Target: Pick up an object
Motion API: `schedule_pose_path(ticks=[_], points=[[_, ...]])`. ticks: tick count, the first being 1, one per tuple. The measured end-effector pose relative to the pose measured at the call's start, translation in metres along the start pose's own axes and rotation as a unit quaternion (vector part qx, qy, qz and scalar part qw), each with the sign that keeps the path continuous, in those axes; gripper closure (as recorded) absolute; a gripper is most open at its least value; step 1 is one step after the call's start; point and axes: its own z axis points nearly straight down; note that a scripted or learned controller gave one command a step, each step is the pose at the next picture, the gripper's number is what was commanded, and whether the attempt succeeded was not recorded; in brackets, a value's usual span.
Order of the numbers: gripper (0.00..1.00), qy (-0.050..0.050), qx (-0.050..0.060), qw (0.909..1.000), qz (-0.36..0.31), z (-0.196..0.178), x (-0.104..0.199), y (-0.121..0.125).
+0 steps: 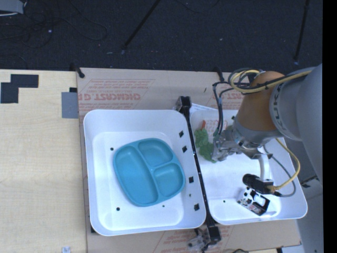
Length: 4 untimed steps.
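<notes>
Half of the green object [203, 143] in the right bin [295, 207] hides behind the gripper [221, 153], by the divider. Finger state: can't tell. Open floor toward the bin's near edge; blue tray [148, 171] fills the left bin [95, 141].

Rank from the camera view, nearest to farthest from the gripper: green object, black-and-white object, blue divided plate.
Gripper is low in the right bin, near its left wall.
1. Green object: right beside the gripper, on its left in the view, by the bin divider.
2. Black-and-white object: same bin, toward its near right corner.
3. Blue divided plate: across the divider, middle of the left bin.
</notes>
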Motion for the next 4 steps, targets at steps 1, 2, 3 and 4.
schedule_pose_path(ticks=[1, 2, 3, 4], points=[[1.00, -0.001, -0.003, 1.0000, 0.000, -0.061, -0.008, 0.002], [1.00, -0.001, -0.003, 1.0000, -0.005, -0.110, 0.000, 0.007], [1.00, -0.001, -0.003, 1.0000, -0.005, -0.157, -0.001, 0.007], [1.00, 0.000, 0.000, 1.0000, -0.006, -0.141, 0.051, 0.002]])
